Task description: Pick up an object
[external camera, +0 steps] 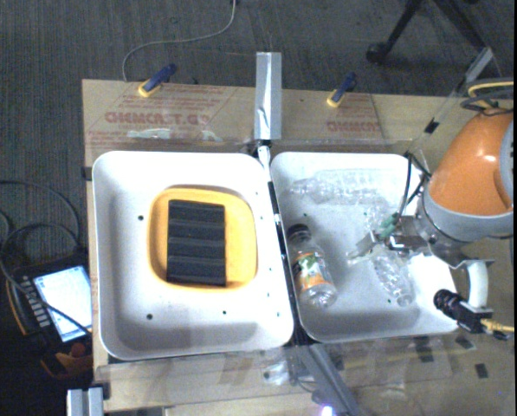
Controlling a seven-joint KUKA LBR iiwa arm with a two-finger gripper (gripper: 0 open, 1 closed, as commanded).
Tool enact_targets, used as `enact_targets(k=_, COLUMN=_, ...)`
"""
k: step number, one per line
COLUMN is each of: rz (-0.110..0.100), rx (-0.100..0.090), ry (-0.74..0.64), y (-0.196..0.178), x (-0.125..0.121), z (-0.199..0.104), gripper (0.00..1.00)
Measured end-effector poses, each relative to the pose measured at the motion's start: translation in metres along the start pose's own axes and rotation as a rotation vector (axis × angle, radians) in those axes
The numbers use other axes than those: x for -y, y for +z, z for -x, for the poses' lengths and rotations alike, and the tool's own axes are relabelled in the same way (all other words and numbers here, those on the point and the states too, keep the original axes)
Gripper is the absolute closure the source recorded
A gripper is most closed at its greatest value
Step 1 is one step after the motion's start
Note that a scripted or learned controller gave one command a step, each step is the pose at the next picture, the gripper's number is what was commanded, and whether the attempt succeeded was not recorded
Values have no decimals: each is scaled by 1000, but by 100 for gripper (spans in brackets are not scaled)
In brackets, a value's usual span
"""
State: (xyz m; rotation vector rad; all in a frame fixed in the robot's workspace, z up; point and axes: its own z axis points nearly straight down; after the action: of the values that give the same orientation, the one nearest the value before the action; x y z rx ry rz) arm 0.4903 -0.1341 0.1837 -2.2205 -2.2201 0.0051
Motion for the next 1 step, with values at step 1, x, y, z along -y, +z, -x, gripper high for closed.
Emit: enact_targets(k=1, rz=3, rx=-2, ry=-63, y=-35, x=6, z=1, gripper=0)
